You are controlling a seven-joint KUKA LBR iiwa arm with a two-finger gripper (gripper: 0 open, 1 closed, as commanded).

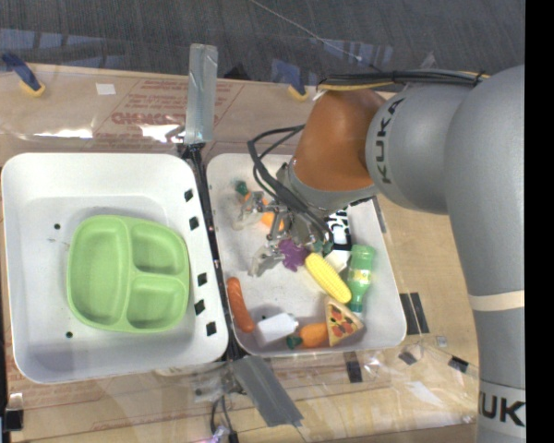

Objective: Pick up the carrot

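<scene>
An orange carrot [312, 333] with a green top lies at the front of the right bin [223, 247], between a white block and a pizza slice. My gripper [270, 253] hangs over the middle of that bin, further back than the carrot and apart from it. It is open, and nothing shows between its fingers [259, 263]. A small orange and green piece [255, 197] lies just behind the gripper, partly hidden by the wrist and cables.
Around the gripper lie a purple toy [294, 257], a yellow corn cob [329, 278], a green bottle [360, 273], a red sausage [239, 305], a white block [277, 326] and a pizza slice [343, 323]. The left bin [28, 192] holds a green divided plate [127, 272].
</scene>
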